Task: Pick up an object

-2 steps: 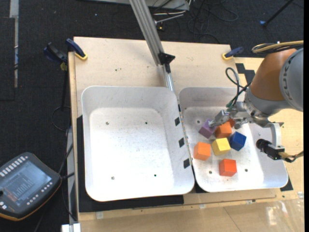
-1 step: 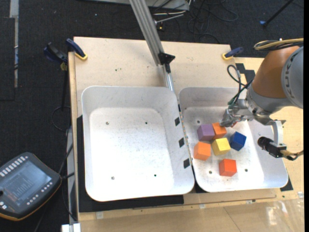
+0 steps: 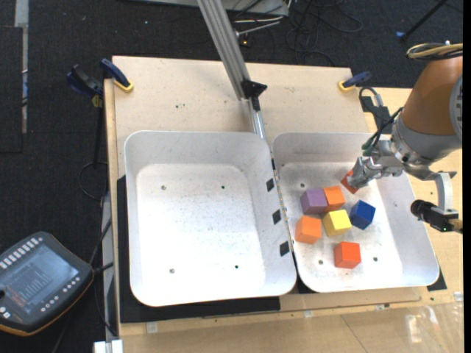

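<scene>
From my overhead feed I see a pale wooden bench (image 3: 191, 87) on dark carpet, yellow-tipped clamps at its back corners and a teach pendant (image 3: 37, 282) on the floor at lower left. Two white bins sit side by side; the right bin (image 3: 412, 263) holds purple (image 3: 313, 201), yellow (image 3: 338, 220), blue (image 3: 363, 213) and orange cubes. My gripper (image 3: 355, 180) is clenched on a small red-orange block (image 3: 348, 183) near that bin's back.

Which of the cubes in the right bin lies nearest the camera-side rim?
The red-orange cube, alone at the bottom of the cluster; the yellow cube, blue cube and the others sit farther up.
</scene>
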`<state>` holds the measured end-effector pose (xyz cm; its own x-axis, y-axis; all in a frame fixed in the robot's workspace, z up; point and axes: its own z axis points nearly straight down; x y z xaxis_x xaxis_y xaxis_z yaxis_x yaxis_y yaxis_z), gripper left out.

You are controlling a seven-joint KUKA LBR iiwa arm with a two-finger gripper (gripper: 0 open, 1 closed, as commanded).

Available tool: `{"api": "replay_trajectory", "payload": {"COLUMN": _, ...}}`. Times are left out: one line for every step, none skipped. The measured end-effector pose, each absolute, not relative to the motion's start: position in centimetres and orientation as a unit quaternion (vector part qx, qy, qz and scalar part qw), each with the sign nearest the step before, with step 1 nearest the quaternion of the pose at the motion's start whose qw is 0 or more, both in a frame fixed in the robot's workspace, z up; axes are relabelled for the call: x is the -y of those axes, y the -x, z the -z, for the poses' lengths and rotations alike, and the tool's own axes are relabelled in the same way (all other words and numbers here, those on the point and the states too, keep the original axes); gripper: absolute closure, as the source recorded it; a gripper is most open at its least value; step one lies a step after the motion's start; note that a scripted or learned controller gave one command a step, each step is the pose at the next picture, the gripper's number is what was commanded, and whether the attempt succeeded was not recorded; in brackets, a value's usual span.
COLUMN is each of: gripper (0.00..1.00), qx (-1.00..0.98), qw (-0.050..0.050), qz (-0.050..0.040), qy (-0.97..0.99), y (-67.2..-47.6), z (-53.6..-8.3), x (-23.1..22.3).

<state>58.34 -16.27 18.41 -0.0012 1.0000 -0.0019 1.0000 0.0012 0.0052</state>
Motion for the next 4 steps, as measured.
{"api": "replay_trajectory", "payload": {"gripper": 1.0, "qx": -0.708, "qw": 0.003, "qz": -0.0014, "qy": -0.706, "y": -58.5, "z": -22.7, "x": 16.3}}
{"api": "replay_trajectory", "payload": {"gripper": 1.0, "qx": -0.708, "qw": 0.004, "qz": -0.0017, "qy": -0.706, "y": -58.7, "z": -28.0, "x": 16.3}}
{"api": "replay_trajectory", "payload": {"gripper": 1.0, "qx": -0.71, "qw": -0.001, "qz": -0.0001, "qy": -0.704, "y": -58.5, "z": -26.4, "x": 11.2}}
{"api": "replay_trajectory", "payload": {"gripper": 1.0, "qx": -0.71, "qw": -0.001, "qz": -0.0005, "qy": -0.704, "y": -57.0, "z": -26.4, "x": 6.3}}
